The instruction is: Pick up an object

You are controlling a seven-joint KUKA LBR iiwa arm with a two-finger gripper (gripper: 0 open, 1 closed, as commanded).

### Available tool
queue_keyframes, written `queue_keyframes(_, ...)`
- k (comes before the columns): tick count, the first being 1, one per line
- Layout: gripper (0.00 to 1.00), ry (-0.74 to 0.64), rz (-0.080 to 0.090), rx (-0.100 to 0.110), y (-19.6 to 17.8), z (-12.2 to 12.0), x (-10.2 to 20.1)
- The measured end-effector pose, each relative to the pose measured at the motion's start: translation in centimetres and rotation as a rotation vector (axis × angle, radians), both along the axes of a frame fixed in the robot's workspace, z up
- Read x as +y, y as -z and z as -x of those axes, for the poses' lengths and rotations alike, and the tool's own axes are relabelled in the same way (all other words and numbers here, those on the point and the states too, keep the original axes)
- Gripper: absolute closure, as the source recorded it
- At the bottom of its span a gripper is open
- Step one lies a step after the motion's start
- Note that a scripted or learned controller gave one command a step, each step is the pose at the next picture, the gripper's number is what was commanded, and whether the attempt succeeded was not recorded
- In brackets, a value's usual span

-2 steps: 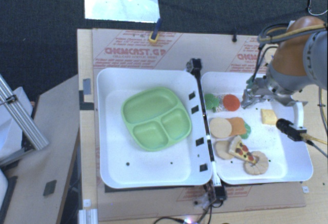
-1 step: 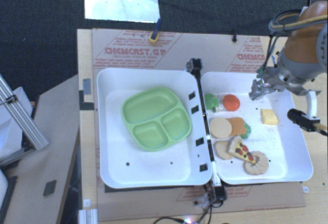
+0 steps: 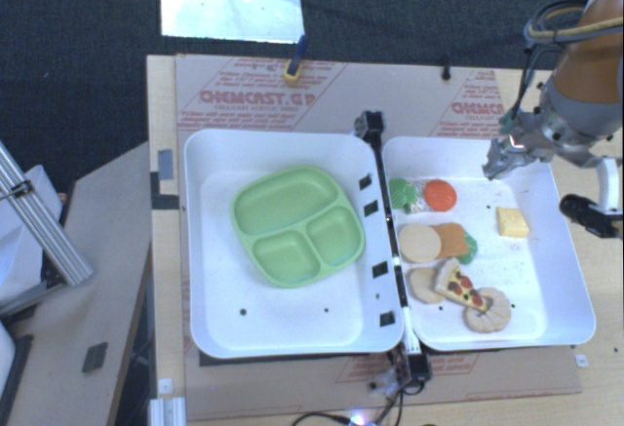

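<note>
Pincer (image 3: 504, 159) is hovering over right bin (image 3: 570, 292); finger state: cannot tell. Small pale-yellow cheese block (image 3: 513, 221) is lying flat, squarish, just below it.

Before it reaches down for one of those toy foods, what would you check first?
1. Gripper over the food bin: ok, at its far edge.
2. Gripper holding anything: cannot tell.
3. A target with room around it: ok, the cheese lies alone.
4. Other food easy to pick: not ok, pizza, cookie and bread crowd together.
5. Green tray out of the way: ok, in the other bin.
</note>
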State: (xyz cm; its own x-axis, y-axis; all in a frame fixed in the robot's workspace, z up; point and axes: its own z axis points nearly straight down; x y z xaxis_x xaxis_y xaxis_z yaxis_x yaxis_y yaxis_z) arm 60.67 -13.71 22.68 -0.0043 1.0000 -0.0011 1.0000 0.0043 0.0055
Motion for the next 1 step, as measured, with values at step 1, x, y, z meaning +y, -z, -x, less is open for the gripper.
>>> queue_keyframes(1, 1.0, -0.001, -0.002, 0.007, 0.7, 3.37, 2.92)
